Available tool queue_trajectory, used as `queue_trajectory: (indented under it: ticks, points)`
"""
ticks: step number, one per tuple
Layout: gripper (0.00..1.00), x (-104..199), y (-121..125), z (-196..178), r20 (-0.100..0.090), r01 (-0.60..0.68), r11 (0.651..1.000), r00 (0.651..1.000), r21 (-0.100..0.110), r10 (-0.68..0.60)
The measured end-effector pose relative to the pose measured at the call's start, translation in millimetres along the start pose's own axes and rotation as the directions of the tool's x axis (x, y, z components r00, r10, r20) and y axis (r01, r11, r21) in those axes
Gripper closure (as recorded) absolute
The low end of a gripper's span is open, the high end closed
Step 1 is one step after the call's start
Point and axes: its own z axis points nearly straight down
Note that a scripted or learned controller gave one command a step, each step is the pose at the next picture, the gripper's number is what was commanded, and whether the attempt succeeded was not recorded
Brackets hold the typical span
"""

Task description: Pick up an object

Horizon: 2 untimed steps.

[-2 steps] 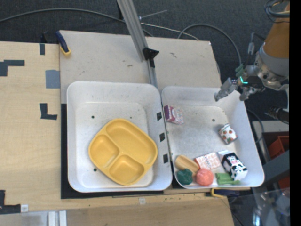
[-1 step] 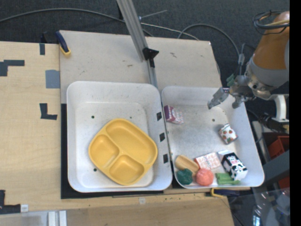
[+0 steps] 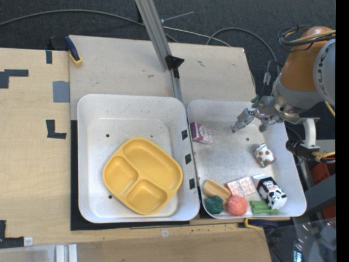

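Two shallow white bins sit side by side on the tabletop [image 3: 136,64]. The left bin [image 3: 90,146] holds a yellow divided plastic tray [image 3: 143,174]. In the right bin [image 3: 218,111], a small pink packet [image 3: 201,133] lies near the dividing wall (toward the far end); a white spotted cube [image 3: 264,155] lies right of it. Along the near edge, left to right: tan bread roll [image 3: 216,189], green lump [image 3: 214,204], red ball [image 3: 236,206], black-and-white toy cow [image 3: 271,192].

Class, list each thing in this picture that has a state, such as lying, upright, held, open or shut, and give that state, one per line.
Yellow three-compartment plastic tray: lying flat in left white bin, nothing in it.
Two-finger gripper: open, over right white bin, holding nothing.
Small pink-and-white packet: lying alone, unheld.
Black-and-white toy cow: lying in corner pile.
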Motion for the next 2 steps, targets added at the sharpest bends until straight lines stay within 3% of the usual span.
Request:
queue_trajectory:
  ticks: [1, 2]
  points:
    - [0.0, -5, 2, 46, 0.001, -0.001, 1.0, 1.0, 0.0, 0.001]
    - [1.0, -4, 3, 33, 0.0, 0.002, 1.0, 1.0, -0.004, -0.002]
